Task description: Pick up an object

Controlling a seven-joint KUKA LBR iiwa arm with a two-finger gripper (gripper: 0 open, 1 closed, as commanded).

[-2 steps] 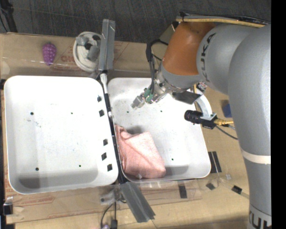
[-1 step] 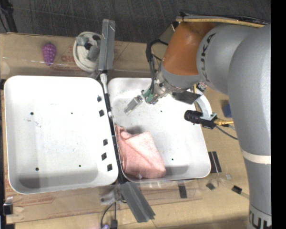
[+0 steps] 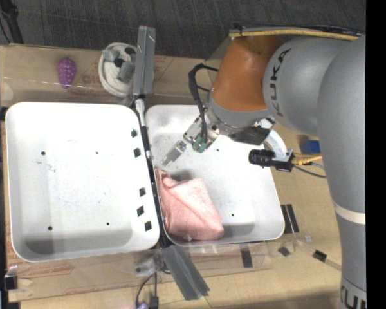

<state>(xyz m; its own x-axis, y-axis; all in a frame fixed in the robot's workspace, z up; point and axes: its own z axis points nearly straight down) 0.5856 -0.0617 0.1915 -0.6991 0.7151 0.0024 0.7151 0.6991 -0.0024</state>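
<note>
A crumpled pink cloth (image 3: 190, 209) lies in the near left corner of the right bin (image 3: 248, 188), against the divider. My gripper (image 3: 175, 154) hangs over the same bin, just beyond the cloth's far edge and close to the divider. It points down and to the left, and nothing shows in it. The grey arm with its orange band (image 3: 244, 76) covers the bin's far right part.
The left bin (image 3: 71, 172) sits beside the right one, with a grey divider rail (image 3: 148, 172) between them. A small purple object (image 3: 66, 71) and a white roll (image 3: 116, 66) rest on the bench beyond the left bin. A cable and connector (image 3: 273, 159) hang off the wrist.
</note>
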